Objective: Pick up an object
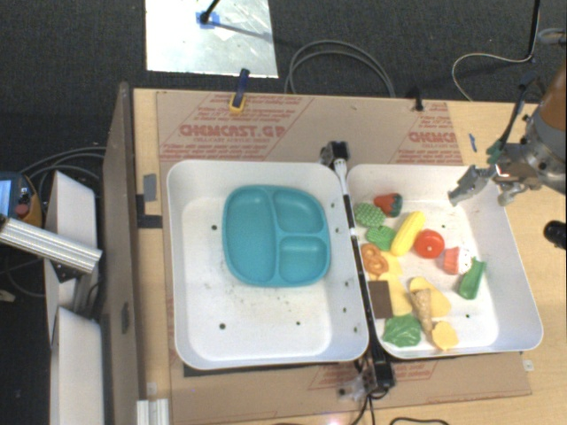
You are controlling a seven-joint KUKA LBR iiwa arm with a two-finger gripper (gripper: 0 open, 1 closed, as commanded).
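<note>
Two white bins [204, 343] sit on cardboard. Reaching from the right, the arm [549, 140] holds its gripper [485, 187] over the right bin's far edge, fingers apart and empty; toy tomato [430, 243] lies just below-left of them.

Even, bright overhead light with soft shadows; glare whitens the foil sheet [211, 23] beyond the left bin [199, 264], and detail is slightly soft.

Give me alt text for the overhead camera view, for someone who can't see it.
The grey robot arm's hand hovers at the far right edge of the right white bin, which holds plastic toy food. The left white bin holds a teal divided plate.
</note>
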